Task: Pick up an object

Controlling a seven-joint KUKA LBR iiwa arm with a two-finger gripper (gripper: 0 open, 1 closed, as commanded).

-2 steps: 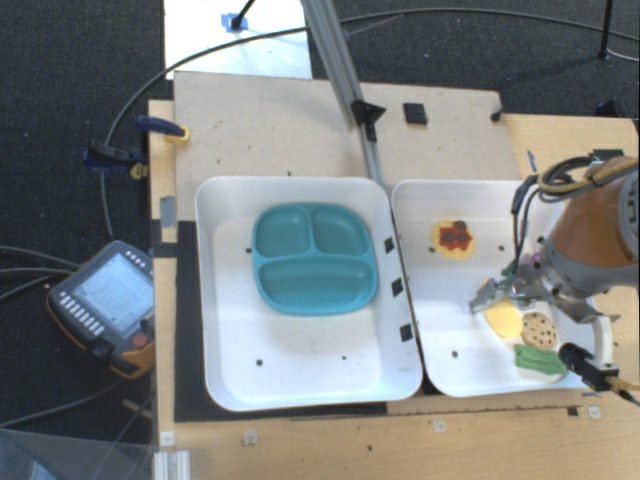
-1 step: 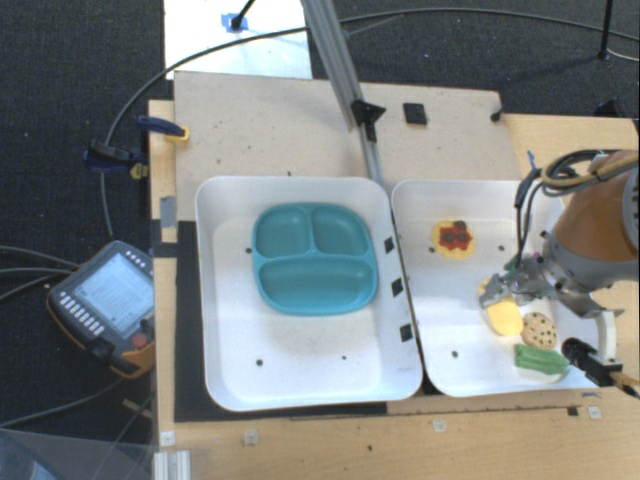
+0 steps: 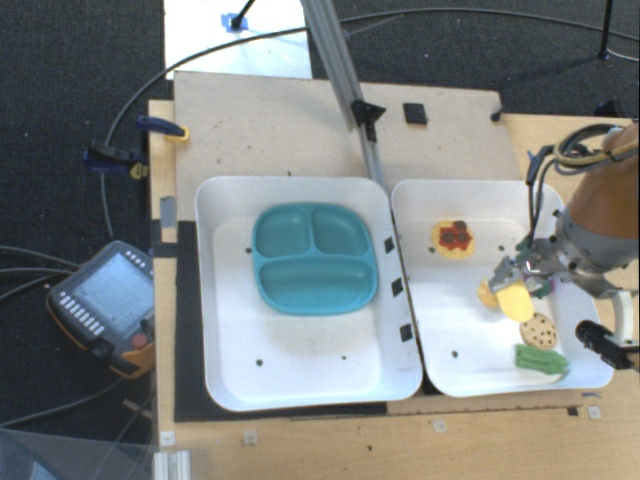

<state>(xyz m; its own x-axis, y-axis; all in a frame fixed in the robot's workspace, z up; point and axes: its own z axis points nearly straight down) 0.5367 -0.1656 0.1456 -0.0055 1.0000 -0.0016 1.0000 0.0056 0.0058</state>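
Every place below is given from the right-hand bin (image 3: 440,368), the white tray nearest the arm. At that bin's near-right corner lay a green piece (image 3: 541,360), long and flat like a toy bean pod. Touching it on the far side was a round tan cookie (image 3: 539,331) with dark specks. Just beyond the cookie, toward the bin's middle right, sat a pale yellow object (image 3: 514,302), rounded and smooth, with a smaller yellowish lump (image 3: 488,294) touching its left side.

The gripper (image 3: 527,270) hung directly over the yellow object's far edge, at the end of the grey arm (image 3: 600,218) that came in over the bin's right wall. Whether the fingers were spread or pressed together could not be told; the metal parts blurred into one another there, and nothing was clearly seen pinched.

The yellow object looked like the likely target. It was probably light, hollow toy plastic, fairly stiff yet slick, so a pinch across its narrower middle would seem safest; a hold near a rounded end might squirt it out. The neighbouring lump could get nudged.

Farther into the bin, near its back-centre, rested a small yellow disc with a red top (image 3: 454,238). To the left of the bin, in its twin (image 3: 225,348), lay a teal divided plate (image 3: 315,258). Both bins sat on the worktop (image 3: 270,128).
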